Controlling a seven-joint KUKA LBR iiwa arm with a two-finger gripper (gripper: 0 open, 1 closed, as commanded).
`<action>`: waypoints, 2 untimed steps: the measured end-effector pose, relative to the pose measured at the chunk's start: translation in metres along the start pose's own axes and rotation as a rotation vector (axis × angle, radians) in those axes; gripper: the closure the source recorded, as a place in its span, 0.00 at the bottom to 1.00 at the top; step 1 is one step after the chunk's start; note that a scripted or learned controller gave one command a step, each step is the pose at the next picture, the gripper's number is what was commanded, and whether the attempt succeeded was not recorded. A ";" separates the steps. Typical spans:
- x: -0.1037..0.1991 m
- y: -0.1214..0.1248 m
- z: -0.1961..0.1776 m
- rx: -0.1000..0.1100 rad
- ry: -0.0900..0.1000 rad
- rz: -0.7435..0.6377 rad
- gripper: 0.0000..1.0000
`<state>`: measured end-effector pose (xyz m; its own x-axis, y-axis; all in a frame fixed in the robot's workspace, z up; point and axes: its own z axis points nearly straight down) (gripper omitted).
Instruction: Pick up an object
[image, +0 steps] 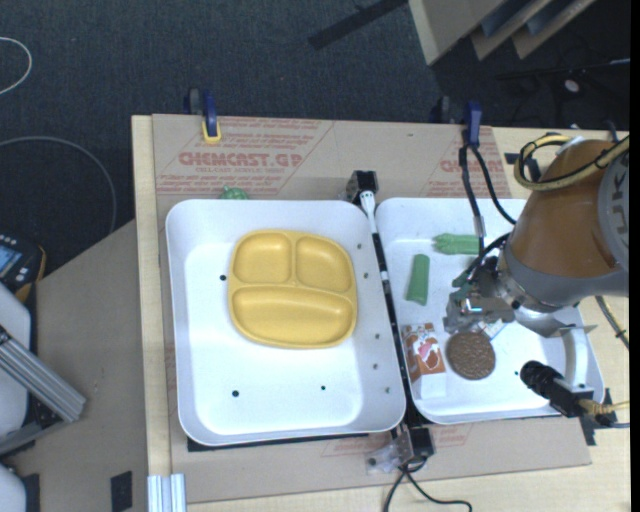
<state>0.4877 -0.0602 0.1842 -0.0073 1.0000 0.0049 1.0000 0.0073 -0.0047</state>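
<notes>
**Cookie under gripper, right bin, no grasp confirmed**

Cookie (470, 355), round and brown, lies near the front of the right bin (500, 405), just beside a red-and-white packet (424, 350). Gripper (478, 308) sits right above it; can't tell its state, wrist blocks the view. To do this well: descend straight, centre on the disc, stay off the packet. Two green pieces (418, 278) lie behind. Yellow tray (293, 288) is in the left bin (200, 330). Board (250, 150) reads "CHEMCAST".
</notes>
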 end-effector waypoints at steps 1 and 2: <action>0.078 -0.009 0.000 0.000 0.000 -0.002 1.00; 0.000 -0.007 -0.136 -0.022 -0.009 0.014 1.00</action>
<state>0.4811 -0.0605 0.3200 0.0067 1.0000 -0.0043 0.9998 -0.0066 0.0178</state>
